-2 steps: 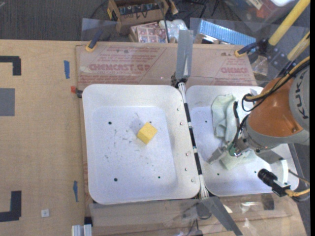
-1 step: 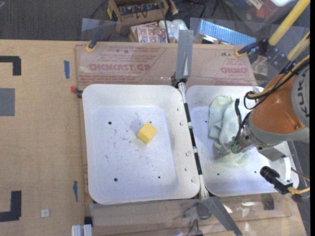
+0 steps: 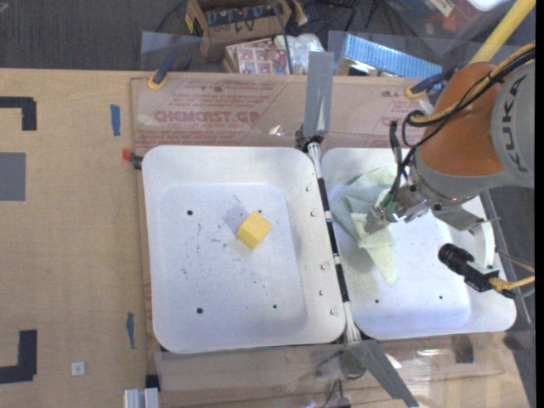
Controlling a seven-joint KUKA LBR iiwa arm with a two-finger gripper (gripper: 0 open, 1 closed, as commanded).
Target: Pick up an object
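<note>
Right of centre, the arm's hand (image 3: 380, 218) presses into a pale crumpled cloth (image 3: 371, 219) in the right bin (image 3: 442, 308), its grip unreadable, while a yellow block (image 3: 253, 230) sits alone in the left bin (image 3: 170, 228).

We look down from one fixed camera above the table (image 3: 68, 228), tilted slightly, far enough back to take in both white bins, the left bin (image 3: 161, 185) and right bin (image 3: 442, 313), with the arm (image 3: 476, 126) entering from the right.
</note>
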